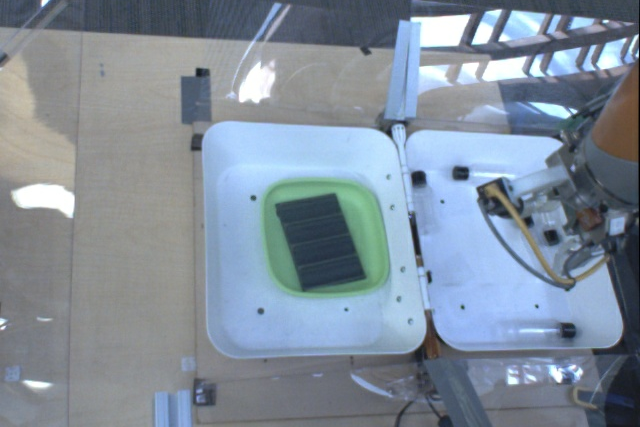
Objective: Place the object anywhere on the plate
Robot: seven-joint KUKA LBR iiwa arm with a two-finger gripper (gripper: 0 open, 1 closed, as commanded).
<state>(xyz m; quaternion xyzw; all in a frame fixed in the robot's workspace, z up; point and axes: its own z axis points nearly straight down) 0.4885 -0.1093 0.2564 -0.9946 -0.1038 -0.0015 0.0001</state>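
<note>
Object (319, 241): dark grey ribbed slab, lying flat and slantwise. It sits mid green plate (372, 215) in the far bin (230, 315), across the divider and well apart from the gripper (560, 220). It rests wholly within the rim, so you may judge it placed. The gripper hangs over the near bin (470, 315), clear of the plate. Clenched or released: cannot tell.

Wooden bench (100, 215), bearing left bin (230, 245) beside right bin (460, 245), both white
</note>
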